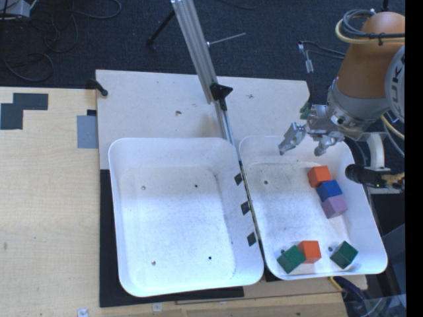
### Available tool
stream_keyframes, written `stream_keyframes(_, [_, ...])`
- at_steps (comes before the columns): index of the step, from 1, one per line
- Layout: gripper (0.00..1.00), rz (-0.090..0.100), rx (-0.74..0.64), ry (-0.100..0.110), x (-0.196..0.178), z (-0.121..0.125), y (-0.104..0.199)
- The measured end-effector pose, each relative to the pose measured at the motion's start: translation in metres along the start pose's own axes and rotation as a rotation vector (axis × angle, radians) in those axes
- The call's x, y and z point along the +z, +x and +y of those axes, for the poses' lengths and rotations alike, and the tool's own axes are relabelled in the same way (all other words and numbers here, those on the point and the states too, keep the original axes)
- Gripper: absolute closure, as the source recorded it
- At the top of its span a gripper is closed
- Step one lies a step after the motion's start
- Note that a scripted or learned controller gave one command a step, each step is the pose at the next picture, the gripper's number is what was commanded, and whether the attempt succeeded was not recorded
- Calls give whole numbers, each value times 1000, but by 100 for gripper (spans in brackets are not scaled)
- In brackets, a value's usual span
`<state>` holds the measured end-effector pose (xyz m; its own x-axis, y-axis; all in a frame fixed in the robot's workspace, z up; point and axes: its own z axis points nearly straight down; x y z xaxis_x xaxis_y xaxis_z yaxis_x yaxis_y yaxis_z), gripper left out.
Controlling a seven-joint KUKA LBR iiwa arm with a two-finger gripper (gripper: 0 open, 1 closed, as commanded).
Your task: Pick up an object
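Tool above the right bin, holding nothing.

I see the tool spread wide over the far edge of the right bin. An orange block, blue block and purple block sit in a touching row below it; two green blocks and another orange one lie near the front rim.

**Surfaces and finishes on the bench**

We see two shallow white plastic bins, the left and the right, smooth with a soft sheen and faintly speckled floors. The small coloured blocks, such as the orange cube, look matt. The pale wooden benchtop shows grain; the ribbed aluminium rail gleams dully.
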<state>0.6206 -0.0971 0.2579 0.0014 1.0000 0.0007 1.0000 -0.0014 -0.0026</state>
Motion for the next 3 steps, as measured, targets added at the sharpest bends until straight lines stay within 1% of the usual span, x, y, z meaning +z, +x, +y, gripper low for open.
stream_keyframes(1, [0, -2, 3, 4, 30, 0, -61])
stream_keyframes(2, [0, -10, -6, -27, 139, -19, -107])
stream_keyframes(3, [0, -10, -3, -27, 144, -13, -110])
